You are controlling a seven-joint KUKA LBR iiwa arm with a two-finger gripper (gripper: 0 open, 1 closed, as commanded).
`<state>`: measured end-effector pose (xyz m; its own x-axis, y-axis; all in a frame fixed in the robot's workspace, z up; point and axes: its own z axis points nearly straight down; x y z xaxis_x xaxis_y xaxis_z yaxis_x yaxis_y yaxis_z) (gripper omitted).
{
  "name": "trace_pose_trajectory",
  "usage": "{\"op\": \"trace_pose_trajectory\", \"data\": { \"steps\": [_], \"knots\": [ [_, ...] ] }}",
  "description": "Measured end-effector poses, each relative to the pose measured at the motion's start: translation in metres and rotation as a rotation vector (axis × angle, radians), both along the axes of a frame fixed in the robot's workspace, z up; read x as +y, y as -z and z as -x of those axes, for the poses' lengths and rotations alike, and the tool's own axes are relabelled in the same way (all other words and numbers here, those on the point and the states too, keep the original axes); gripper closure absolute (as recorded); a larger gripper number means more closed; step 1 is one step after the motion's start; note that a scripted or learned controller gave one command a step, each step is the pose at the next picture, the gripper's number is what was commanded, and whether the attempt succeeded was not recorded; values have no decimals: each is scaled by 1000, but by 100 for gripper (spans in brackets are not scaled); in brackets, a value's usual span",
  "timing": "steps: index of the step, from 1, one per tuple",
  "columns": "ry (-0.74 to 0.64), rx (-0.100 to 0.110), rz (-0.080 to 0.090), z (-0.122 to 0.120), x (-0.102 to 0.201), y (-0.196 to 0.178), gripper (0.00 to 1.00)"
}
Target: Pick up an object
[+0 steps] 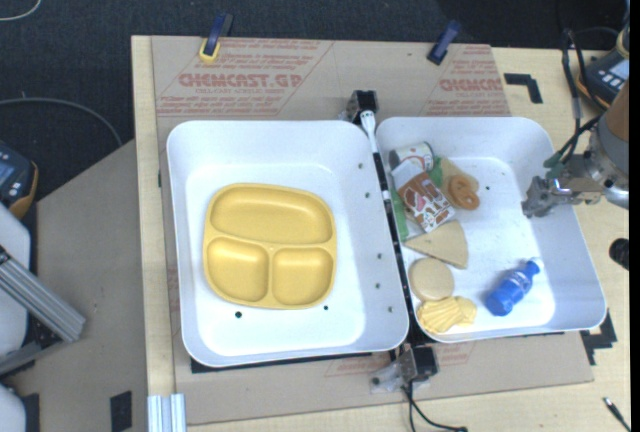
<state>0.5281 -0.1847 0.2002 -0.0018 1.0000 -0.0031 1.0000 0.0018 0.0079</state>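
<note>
The claw (pixel 541 196) hangs over the right bin's (pixel 575 265) right side; I cannot tell how it is set. The blue bottle (pixel 511 288) lies nearer, apart. Dropping here, it may close on bare plastic. The yellow tray (pixel 269 243) sits left. The counter (pixel 300 80) board reads "CHEMCAST".

A yellow tray (pixel 268 244) lies in the left bin (pixel 190 160); toy foods (pixel 437 220) fill the right bin (pixel 565 250).

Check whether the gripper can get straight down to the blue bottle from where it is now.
Probably yes. The gripper sits over the right bin's right side, and the blue bottle lies apart from the other items with bare white floor around it, nothing lying between them.
</note>
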Motion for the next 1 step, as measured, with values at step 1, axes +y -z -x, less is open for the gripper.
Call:
{"op": "trace_pose_trajectory", "data": {
  "steps": [1],
  "knots": [
    [1,2,0,-1,0,-27,100]
  ]
}}
